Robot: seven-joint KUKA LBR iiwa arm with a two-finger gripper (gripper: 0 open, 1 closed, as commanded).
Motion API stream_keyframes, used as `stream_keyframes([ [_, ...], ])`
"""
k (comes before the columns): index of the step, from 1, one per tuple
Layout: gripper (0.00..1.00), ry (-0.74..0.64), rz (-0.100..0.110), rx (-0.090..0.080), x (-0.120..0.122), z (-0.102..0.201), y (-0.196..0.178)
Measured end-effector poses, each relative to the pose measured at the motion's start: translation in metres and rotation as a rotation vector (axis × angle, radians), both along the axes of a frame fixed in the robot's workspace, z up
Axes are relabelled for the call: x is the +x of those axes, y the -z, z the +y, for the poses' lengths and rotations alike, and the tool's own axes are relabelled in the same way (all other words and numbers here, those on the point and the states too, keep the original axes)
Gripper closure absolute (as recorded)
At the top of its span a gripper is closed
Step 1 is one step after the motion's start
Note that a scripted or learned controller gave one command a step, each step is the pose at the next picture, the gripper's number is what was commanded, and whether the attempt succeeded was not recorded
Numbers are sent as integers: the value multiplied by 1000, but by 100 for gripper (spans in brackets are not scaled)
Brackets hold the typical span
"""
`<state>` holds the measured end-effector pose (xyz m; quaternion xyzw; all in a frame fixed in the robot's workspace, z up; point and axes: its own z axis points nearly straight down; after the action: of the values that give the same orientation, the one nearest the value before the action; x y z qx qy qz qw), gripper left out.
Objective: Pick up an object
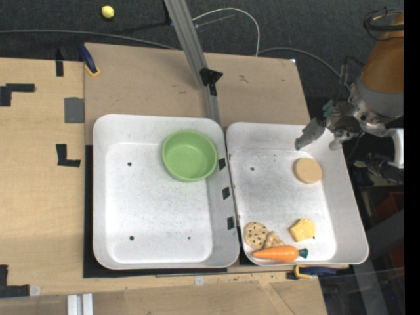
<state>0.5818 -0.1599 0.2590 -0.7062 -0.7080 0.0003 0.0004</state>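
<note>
I see the gripper [321, 136] hanging over the far right corner of the right bin [275, 136], at the end of the grey arm [384, 77] that comes in from the right with its orange band above the wrist. Its two fingers stand spread apart, one pointing left toward the bin, the other shorter on the right, and I see nothing between them.

Just near of the gripper, and apart from it, a round tan disc [307, 170] lies flat on the bin floor. At the near edge of the same bin I make out a speckled cookie [254, 233], a yellow wedge [302, 229] to its right, and an orange carrot [279, 254] lying along the near rim, close under the cookie and the wedge.

In the left bin [118, 195] a green bowl [189, 155] sits upright toward the far right corner. On the dark floor far to the left I can see a small yellow ball [107, 11].
</note>
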Motion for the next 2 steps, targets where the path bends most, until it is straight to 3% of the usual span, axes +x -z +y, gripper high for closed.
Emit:
stream_keyframes([
  [1,0,0,0,0,0,0,0],
  [2,0,1,6,0,1,11,52],
])
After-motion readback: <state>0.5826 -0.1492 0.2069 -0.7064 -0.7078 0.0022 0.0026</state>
